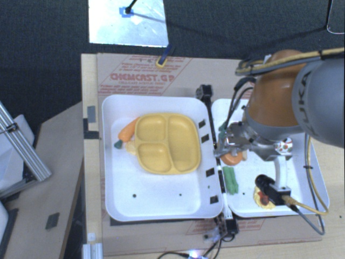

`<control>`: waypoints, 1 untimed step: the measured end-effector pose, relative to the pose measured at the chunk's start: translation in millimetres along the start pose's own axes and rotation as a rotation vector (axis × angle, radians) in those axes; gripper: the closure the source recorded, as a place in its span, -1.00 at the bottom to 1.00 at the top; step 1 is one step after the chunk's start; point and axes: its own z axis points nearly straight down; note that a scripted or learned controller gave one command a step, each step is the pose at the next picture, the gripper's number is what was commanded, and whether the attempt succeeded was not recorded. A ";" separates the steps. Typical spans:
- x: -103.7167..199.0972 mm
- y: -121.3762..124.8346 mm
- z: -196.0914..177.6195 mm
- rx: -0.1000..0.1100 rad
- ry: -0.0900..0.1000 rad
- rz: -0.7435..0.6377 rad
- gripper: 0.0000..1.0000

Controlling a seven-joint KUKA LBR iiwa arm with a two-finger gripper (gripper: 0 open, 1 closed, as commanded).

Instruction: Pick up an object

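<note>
Inside left bin [116, 198]: yellow tray [164, 143], perhaps a carrot [127, 129].

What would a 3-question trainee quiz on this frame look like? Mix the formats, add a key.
1. True or false: the yellow divided plate lies in the right bin.
2. What lies against the plate's left edge? A) carrot B) spoon C) cup
3. Fill in: the green item in the right bin lies near that bin's ____ wall.

Key
1. False. It lies in the left bin.
2. A. The orange carrot, with its green tip pointing away from the plate.
3. Left, by the divider between the bins, just below the gripper, which hovers over an orange item.
</note>
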 end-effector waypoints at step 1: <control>5.3 -9.4 11.8 0.000 -0.001 0.001 1.00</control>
